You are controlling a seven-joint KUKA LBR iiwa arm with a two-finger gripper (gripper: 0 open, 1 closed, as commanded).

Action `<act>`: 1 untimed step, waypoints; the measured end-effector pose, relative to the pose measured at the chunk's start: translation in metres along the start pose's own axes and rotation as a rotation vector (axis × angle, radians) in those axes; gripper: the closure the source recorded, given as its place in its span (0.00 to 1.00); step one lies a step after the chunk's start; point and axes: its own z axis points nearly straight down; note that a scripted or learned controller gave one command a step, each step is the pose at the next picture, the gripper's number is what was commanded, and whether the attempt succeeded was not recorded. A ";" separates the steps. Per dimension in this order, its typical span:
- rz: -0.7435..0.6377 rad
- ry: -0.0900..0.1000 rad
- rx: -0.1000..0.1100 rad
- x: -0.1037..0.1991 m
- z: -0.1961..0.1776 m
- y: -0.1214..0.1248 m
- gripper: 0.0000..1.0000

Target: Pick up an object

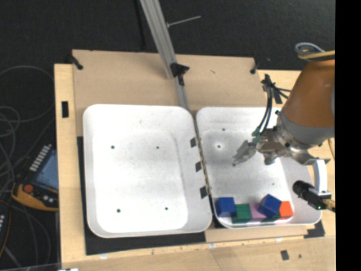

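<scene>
you are looking down at a slant on a tabletop (135, 78) that carries two shallow white bins side by side. the left bin (141, 168) is to your left in the picture, and the right bin (225, 134) holds everything worth grasping.

the objects are crowded along the near edge of the right bin: a blue block (225, 205), a green block (243, 212) touching it, a pink piece (257, 212), a second blue block (271, 205) and an orange block (286, 209), all in one tight row against the bin wall.

the arm (313, 103) reaches in from the right, grey with an orange band. its end effector (255, 151) hangs over the middle of the right bin, well apart from the row of blocks, with bare bin floor under it. the fingers appear spread apart with nothing between them, though they are small and blurred, so take that as likely rather than sure.

what could go wrong: if the end effector comes straight down from here, it probably closes on nothing. if it heads for the row, the packing is the trouble: a finger may land on top of a neighbour, push blocks aside, or jam against the near wall. the end blocks look like the safer choices.
</scene>
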 end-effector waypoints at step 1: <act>-0.001 -0.004 0.003 -0.092 0.071 0.052 0.00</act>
